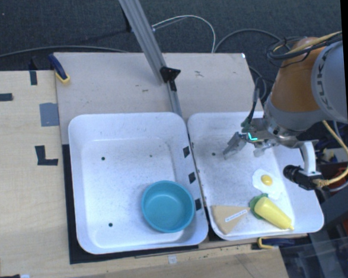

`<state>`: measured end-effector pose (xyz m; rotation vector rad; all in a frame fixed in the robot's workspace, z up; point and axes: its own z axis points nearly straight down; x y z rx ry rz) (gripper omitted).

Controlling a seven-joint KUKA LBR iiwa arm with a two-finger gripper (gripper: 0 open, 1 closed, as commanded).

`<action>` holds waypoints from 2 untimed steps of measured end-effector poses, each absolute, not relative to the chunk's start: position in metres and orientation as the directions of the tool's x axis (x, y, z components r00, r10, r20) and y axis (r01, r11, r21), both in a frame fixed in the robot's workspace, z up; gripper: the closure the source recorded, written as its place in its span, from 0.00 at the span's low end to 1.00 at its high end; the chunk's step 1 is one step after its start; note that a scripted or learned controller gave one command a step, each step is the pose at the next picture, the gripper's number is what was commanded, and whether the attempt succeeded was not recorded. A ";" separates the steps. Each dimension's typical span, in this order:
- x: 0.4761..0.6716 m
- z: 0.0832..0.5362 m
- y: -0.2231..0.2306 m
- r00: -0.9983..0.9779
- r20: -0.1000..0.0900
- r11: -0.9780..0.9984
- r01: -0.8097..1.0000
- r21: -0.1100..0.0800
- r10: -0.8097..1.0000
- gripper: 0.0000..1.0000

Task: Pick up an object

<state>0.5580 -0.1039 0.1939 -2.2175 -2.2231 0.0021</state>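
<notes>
— What can't you make out here?

— The arm [313,90] is cut off by the right edge, so you lose its base. It also hides the far right corner of the right bin [220,121].

— And the tool [241,142]?

— Its fingers are too small and blurred (you can't judge them).

— Anything else?

— The counter [22,176] runs off the left edge, and the slanted grey pole [146,33] leaves the top.

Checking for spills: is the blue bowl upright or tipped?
Upright: the blue bowl in the left bin shows its round open mouth facing up.
</notes>
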 end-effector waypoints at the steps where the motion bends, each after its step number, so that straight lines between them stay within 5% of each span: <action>1: 0.558 0.129 -0.101 -0.002 0.000 0.002 1.000 -0.008 1.000 0.00; 2: 0.558 0.088 -0.101 -0.002 -0.002 0.002 1.000 -0.001 1.000 0.00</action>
